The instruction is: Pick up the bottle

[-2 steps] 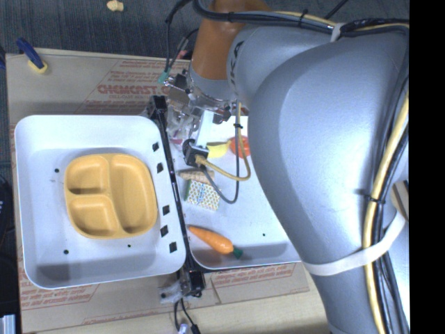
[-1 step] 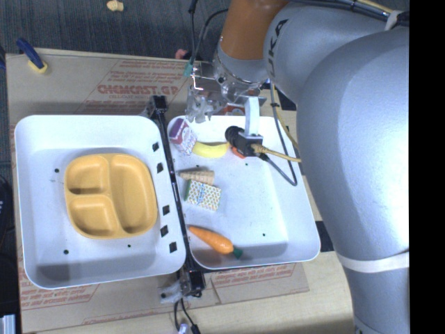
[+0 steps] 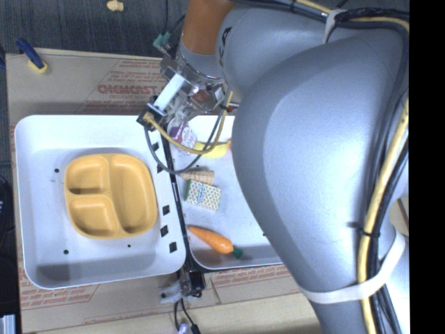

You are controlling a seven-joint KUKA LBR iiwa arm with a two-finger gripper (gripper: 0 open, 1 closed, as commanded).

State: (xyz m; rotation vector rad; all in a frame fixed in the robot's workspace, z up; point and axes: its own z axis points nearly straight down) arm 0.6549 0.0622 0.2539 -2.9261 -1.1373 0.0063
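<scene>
The bottle [image 3: 183,133], small and clear with a pinkish label, is at the far left end of the right bin [image 3: 243,256], close to the wall between the bins. My gripper [image 3: 178,114] hangs directly over it, and its lower end overlaps the bottle's top. The grey arm comes in from the right and hides most of the right bin. Whether the bottle is gripped cannot be made out from this angle.
A yellow curved item [image 3: 217,149] lies just right of the bottle. Nearer me in the right bin are a patterned sponge block [image 3: 202,194] and an orange carrot [image 3: 213,240]. The left bin [image 3: 35,145] holds a yellow divided plate [image 3: 110,193]. Cables hang by the gripper.
</scene>
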